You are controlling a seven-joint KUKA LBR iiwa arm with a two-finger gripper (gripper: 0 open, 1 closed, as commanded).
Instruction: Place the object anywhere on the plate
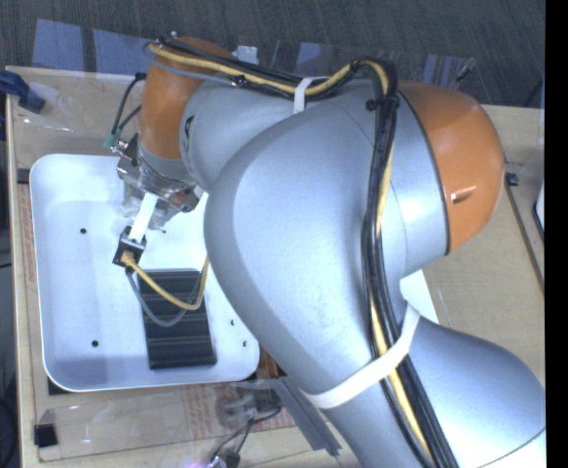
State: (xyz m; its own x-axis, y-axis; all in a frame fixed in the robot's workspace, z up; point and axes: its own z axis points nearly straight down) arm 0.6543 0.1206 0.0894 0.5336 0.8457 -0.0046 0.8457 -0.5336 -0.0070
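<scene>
Bulky grey arm (303,261) with orange bands (464,174), carrying a yellow-and-black cable bundle (373,242) (cinched by white ties (303,96)).

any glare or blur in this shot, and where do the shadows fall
Camera view: soft highlights on the grey arm, no blown-out glare; white bin evenly lit, with a faint shadow along its lower wall; black ribbed block sharp enough to show its ridges.

Tabletop (79,96): we see pale wood, bare along its far-left stretch.
White bin (45,261): we find it sitting flat on the tabletop's left part, shallow, with rounded corners.
Blue thing (16,88): we spot it at the far-left corner, beyond the bin.
Small black block (45,434): we see it at the near-left corner.
</scene>
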